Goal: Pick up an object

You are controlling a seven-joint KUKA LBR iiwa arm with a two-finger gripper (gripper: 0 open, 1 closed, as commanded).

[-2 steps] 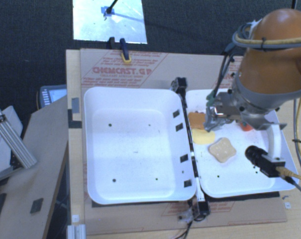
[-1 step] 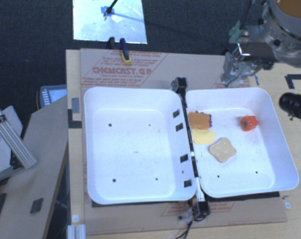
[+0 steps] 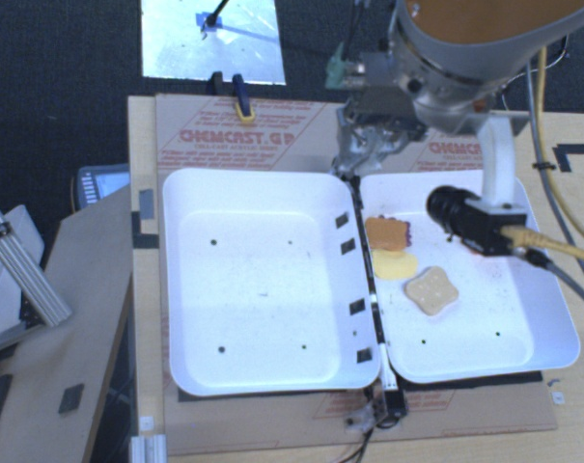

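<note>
Three small objects lie in the right bin [image 3: 523, 345], close to the divider. An orange-brown square piece [image 3: 387, 232] with a purple edge sits furthest back. A flat yellow piece [image 3: 397, 265] lies just in front of it, touching it. A beige toast-shaped piece [image 3: 431, 290] rests in front of that, slightly to the right. My gripper [image 3: 357, 160] hangs above the back rim where the two bins meet, behind the orange-brown piece and apart from all three objects. Nothing shows in its grasp.
The left bin [image 3: 176, 258] sits beside the right one, joined by black clips along the divider [image 3: 361, 278]. A black cylinder [image 3: 463, 216] on a white bracket juts from the arm over the right bin's back. Yellow cables [image 3: 562, 249] trail off right.
</note>
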